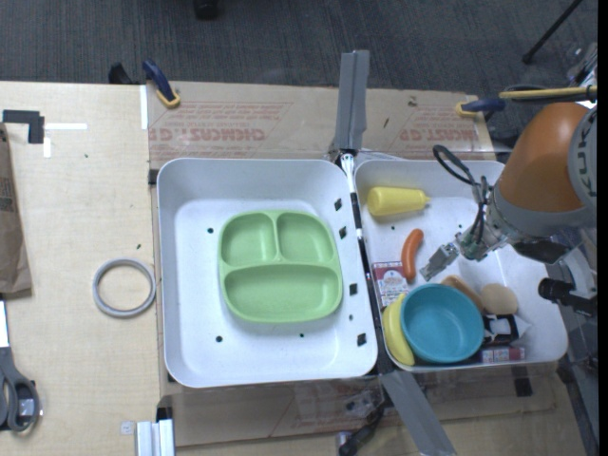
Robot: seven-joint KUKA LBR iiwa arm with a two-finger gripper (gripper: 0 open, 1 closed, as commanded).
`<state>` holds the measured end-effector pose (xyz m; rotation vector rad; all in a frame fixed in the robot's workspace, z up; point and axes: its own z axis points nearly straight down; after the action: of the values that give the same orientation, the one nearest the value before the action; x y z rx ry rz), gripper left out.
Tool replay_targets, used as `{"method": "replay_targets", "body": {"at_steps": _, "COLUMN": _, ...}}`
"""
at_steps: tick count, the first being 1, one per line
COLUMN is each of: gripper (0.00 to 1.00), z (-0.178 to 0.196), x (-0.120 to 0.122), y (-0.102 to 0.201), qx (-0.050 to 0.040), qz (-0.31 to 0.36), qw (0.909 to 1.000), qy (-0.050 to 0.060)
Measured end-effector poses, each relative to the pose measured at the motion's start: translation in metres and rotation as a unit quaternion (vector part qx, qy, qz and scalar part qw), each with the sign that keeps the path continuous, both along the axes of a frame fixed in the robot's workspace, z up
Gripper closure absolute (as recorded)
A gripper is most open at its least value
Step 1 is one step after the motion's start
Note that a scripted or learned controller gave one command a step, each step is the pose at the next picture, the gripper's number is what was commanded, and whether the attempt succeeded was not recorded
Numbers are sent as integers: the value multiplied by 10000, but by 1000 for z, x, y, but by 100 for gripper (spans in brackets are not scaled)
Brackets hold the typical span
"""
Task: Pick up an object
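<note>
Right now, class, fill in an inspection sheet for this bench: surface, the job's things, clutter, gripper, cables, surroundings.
Surface: wooden bench bearing two white bins; cardboard lies behind them.
Job's things: right bin holds a yellow corn piece, an orange sausage-like piece, a blue bowl resting on a yellow item, a tan rounded piece and a small card. Left bin holds a green divided plate.
Clutter: tape ring on the bench left of the bins; clamps at the cardboard's back edge.
Gripper: gripper low over the right bin, near the sausage-like piece; nothing seen between its fingers.
Cables: black cable looping by the wrist.
Surroundings: grey carpet beyond the bench.
</note>
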<state>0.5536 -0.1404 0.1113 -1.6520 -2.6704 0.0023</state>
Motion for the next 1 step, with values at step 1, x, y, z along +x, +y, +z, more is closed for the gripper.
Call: {"method": "replay_targets", "body": {"at_steps": 1, "gripper": 0, "z": -20, "x": 58, "y": 34, "qx": -7, "qz": -758, "qw": 9971, "qy": -11}}
